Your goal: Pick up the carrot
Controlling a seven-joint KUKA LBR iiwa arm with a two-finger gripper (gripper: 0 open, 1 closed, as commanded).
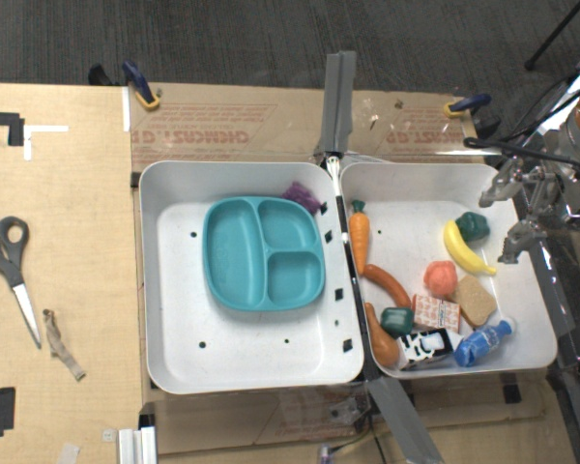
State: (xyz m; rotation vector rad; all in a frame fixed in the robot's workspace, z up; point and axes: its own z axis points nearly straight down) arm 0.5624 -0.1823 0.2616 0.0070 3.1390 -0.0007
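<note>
the hand hangs at the right edge of the right bin, metal parts tangled with cables; whether it is spread or pressed together i cannot tell, and nothing shows in its grip. just left of it lie a banana and a green thing. the carrot lies well apart, against that bin's left wall, green top pointing far. the left bin holds a teal divided plate. scissors lie on the table.
</note>
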